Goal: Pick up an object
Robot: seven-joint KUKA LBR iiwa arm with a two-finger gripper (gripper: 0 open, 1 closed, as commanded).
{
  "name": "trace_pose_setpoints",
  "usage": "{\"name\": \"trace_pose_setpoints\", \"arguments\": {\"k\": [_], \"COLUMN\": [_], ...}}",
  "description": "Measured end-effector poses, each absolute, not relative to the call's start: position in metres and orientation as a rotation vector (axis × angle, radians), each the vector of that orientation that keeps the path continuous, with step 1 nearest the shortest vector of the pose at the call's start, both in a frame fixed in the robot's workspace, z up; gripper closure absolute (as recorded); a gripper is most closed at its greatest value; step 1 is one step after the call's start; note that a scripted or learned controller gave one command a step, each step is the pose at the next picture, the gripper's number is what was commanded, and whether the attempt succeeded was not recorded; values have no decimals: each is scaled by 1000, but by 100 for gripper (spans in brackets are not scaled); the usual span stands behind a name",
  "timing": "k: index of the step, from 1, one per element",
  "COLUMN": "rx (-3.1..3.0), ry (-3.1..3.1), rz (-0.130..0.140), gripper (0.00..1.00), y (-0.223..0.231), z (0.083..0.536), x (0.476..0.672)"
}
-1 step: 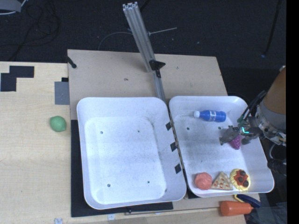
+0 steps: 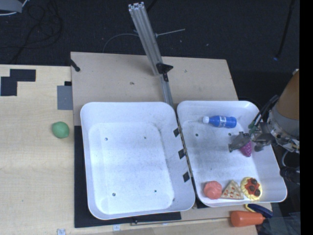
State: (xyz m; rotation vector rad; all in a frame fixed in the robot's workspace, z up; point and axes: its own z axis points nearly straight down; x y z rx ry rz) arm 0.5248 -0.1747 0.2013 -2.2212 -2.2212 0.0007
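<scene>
My gripper (image 2: 240, 142) reaches in from the right and sits low over the right bin (image 2: 210, 153), near its right wall. A small purple object (image 2: 247, 150) lies right against the gripper's lower side, partly covered by it. I cannot make out whether the object is gripped. A blue bottle (image 2: 220, 121) lies on its side just up and left of the gripper. Along the bin's front edge sit a red round piece (image 2: 212, 190), a pizza slice toy (image 2: 233, 191) and a yellow and red toy (image 2: 251, 188).
The left bin (image 2: 128, 158) adjoins the right one, joined by black clips. A green ball (image 2: 60, 129) lies on the bench at far left. An orange carrot-like toy (image 2: 246, 218) rests in front of the right bin. A slanted metal rail (image 2: 149, 40) stands behind the bins.
</scene>
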Motion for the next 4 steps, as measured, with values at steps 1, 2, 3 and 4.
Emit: {"name": "trace_pose_setpoints", "arguments": {"k": [1,2,3,4], "rx": [-2219,-2218,-2221,-2225], "ry": [-2220,-2219,-2222,-2221], "rz": [3,5,0,-2], "gripper": [0,0,0,100], "y": [-174,-181,-181,-182], "z": [159,101,91,103], "x": [524,526,527,527]}}
